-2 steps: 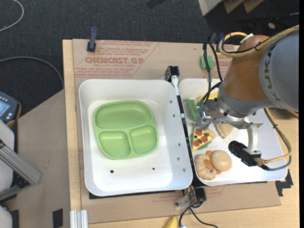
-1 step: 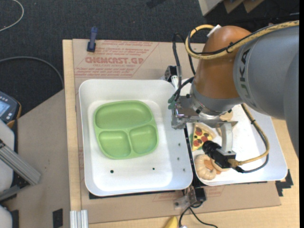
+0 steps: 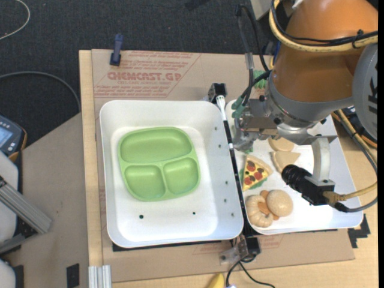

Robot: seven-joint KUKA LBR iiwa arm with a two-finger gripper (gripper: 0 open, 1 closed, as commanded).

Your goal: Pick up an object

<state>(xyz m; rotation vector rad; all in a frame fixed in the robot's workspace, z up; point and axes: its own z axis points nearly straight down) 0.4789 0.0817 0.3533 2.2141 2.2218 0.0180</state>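
My gripper (image 3: 245, 138) reaches down into the right bin (image 3: 345, 218) near its left wall, just above a pizza slice toy (image 3: 254, 173). The big orange wrist hides most of the hand. Below the pizza slice lie a tan bread roll (image 3: 279, 202) and a pale pumpkin-shaped piece (image 3: 259, 211). Cream-coloured flat pieces (image 3: 283, 158) lie right of the gripper. A bit of green (image 3: 260, 77) shows at the bin's far end behind the arm. I see nothing between the fingers.
The left bin (image 3: 114, 179) holds a green three-compartment plate (image 3: 159, 162). A black clip (image 3: 216, 92) sits at the top of the divider between bins. A black cylinder with cable (image 3: 306, 185) hangs off the arm over the right bin.
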